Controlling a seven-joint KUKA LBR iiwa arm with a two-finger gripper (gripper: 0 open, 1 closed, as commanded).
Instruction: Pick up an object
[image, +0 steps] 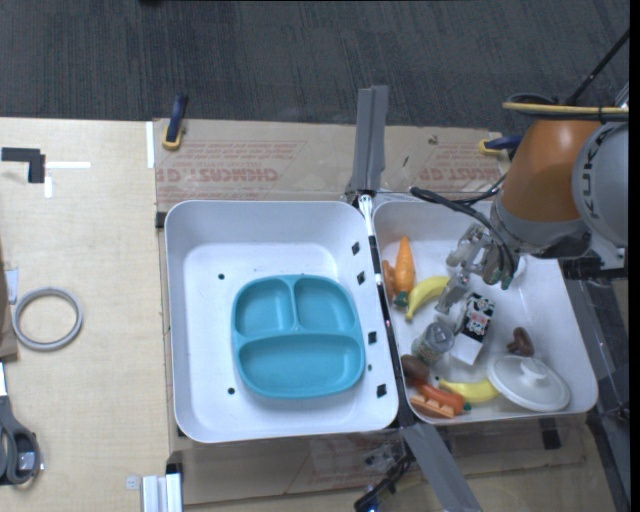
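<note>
Objects for your pick sit in the right bin (545, 300): a carrot (404, 263) near its far left corner, a banana (428, 293) just beside it, a second banana (470, 390) and a white lid (528, 383) along the near edge. Your end effector (447, 305) hangs over the bin's middle, by the first banana; you cannot tell whether it is spread or pressed together. A blue plate (297, 337) lies in the left bin (195, 300).

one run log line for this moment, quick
phase: reach | gripper: over right bin, next to banana | held: cannot tell | left bin: blue plate
</note>
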